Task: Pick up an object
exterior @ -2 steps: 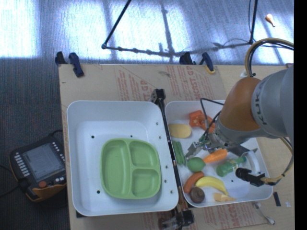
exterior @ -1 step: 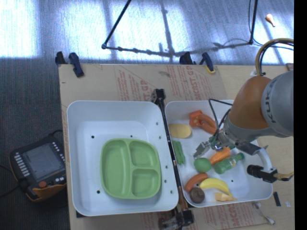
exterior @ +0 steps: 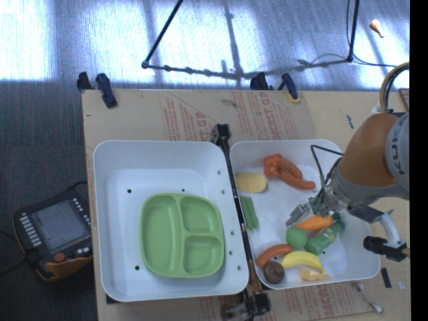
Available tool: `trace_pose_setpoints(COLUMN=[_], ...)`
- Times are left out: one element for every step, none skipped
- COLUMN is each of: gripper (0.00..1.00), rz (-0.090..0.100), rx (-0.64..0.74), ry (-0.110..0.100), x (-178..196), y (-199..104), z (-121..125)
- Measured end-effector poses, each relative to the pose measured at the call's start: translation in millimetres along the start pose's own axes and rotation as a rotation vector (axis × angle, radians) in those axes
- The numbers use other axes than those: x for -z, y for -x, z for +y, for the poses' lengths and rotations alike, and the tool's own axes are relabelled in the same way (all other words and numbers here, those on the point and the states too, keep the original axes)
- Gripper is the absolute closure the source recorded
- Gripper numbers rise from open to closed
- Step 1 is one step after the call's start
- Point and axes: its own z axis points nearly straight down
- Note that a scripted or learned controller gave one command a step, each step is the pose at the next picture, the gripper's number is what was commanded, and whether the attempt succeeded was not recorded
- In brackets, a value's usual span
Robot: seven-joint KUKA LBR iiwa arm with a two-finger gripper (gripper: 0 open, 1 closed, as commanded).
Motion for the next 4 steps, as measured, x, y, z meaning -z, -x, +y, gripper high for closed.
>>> trace_pose_setpoints(gripper=[0.0, 0.0, 1.0, 0.0], rz=[-0.002, 0.0, 0.004, 0.004], rx=[0.069, 0.058, 0.055, 0.054], ry=[0.002, -0.001, -0.006, -0.006], x=[0.8, -0.4, 5.7, 5.6], y=[37.0, -39.2, -38.6, -38.5], z=[91.6, 49.9, 49.3, 49.2])
